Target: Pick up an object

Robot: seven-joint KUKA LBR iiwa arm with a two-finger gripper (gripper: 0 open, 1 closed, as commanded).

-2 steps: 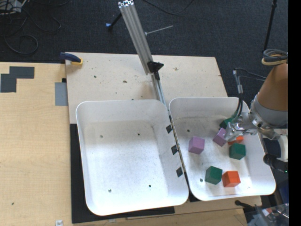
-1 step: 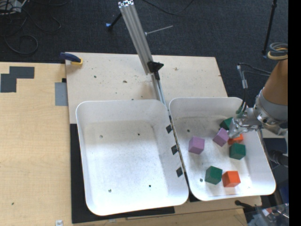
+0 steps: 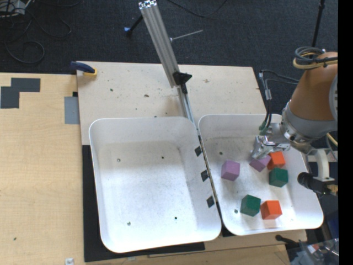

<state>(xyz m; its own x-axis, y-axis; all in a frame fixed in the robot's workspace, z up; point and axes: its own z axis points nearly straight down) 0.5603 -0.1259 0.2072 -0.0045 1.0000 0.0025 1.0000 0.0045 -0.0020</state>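
Observation:
In the right bin (image 3: 242, 127) lie several small blocks. My gripper (image 3: 265, 149) hangs low over the bin's right half, directly above a purple block (image 3: 257, 163) and touching or nearly touching its top. An orange block (image 3: 277, 159) sits just to the right of that purple one, with a green block (image 3: 278, 177) in front of it. Another purple block (image 3: 230, 170) lies toward the bin's middle. A second green block (image 3: 250, 205) and a second orange block (image 3: 271, 209) rest near the front rim.
The left bin (image 3: 110, 142) stands beside the right one, divided from it by a ridge with black clips (image 3: 204, 175). A slanted aluminium bar (image 3: 163, 47) rises behind the bins. The arm's orange band (image 3: 311, 98) overhangs the right bin's right side.

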